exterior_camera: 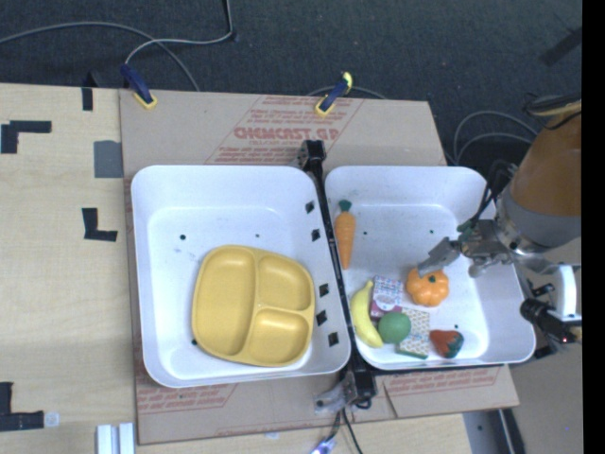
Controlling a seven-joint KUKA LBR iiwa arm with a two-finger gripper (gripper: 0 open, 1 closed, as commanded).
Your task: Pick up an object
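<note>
The right bin [406,183] holds a carrot [344,235] by its left wall, a small orange pumpkin [427,287], a banana [363,316], a green ball [394,327], a pink-and-white packet [386,296] and a red-and-green piece [446,342]. My gripper [457,255] hangs over the right part of this bin, just up and right of the pumpkin. Its fingers stand spread apart with nothing between them.
A yellow divided plate [253,305] lies in the left bin [170,197]. Both bins rest on a cardboard sheet [274,130] held by clamps at the back. The arm's orange band [558,159] stands at the right edge. Cables run across the dark floor behind.
</note>
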